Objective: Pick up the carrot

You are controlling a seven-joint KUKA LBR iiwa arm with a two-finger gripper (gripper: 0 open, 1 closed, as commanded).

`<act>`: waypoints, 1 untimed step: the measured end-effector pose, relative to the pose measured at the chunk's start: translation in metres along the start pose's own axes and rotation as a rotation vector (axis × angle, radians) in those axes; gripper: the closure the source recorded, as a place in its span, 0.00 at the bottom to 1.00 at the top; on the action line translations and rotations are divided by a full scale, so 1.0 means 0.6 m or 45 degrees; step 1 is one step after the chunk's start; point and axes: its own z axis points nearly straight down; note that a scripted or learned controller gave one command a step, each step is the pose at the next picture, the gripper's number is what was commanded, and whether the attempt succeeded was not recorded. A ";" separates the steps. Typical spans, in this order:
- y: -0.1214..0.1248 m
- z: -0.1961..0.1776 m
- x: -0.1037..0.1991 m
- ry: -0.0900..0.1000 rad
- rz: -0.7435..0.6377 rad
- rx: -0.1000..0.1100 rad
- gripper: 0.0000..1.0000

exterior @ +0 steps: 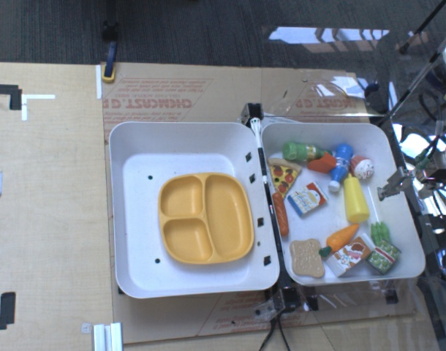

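Observation:
The carrot [343, 236] is orange with a green top at its lower-left end. It lies at a slant near the front of the right bin [399, 164], between a slice of bread [306, 258] and a yellow bottle [355, 199]. My gripper [390, 190] shows as a thin grey shape over the bin's right rim, up and to the right of the carrot and apart from it. Nothing is seen held in it.
The right bin also holds a green bottle [302, 151], a blue bottle [340, 163], a pizza slice [283, 175], a sausage [281, 215], small cartons [306, 199] and a green toy [384, 246]. A yellow divided plate [206, 218] lies in the left bin [128, 196].

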 end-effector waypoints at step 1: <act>-0.031 0.130 -0.018 0.001 -0.192 -0.001 0.00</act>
